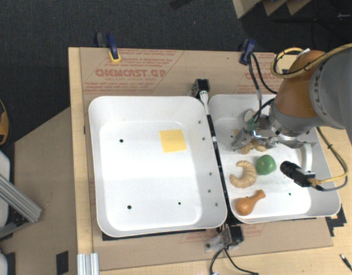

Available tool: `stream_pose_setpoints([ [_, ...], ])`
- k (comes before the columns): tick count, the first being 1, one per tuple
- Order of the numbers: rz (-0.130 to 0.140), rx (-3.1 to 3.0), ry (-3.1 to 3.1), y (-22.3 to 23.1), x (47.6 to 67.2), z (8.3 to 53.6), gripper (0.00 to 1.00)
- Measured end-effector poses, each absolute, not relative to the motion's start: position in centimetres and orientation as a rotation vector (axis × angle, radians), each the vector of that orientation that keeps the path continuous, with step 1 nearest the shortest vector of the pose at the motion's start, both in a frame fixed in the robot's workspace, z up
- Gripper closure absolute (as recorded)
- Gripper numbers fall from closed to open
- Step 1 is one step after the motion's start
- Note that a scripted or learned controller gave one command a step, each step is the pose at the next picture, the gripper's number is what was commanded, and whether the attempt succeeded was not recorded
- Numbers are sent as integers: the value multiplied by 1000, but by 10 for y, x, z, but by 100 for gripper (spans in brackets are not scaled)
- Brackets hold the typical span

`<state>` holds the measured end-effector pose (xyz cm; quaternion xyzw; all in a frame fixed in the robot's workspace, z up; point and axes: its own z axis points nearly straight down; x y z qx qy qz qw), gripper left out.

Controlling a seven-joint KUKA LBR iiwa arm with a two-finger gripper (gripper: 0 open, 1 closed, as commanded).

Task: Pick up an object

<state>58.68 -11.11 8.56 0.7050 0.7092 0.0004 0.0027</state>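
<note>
Bench carries two white bins. Near right bin: drumstick toy, then croissant, green ball. Left bin: yellow square. Farther, claw low over tan object, half hidden; claw's grip unreadable.

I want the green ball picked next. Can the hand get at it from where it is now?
Probably yes. The green ball lies uncovered in the right bin, just below the hand. The croissant touches its left side and may crowd a finger.
</note>
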Motion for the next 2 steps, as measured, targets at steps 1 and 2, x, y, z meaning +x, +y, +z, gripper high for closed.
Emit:
stream_pose_setpoints([
  [1,6,2214,2219,-120,630,87,0],
  [2,-6,2222,2224,-122,654,85,0],
])
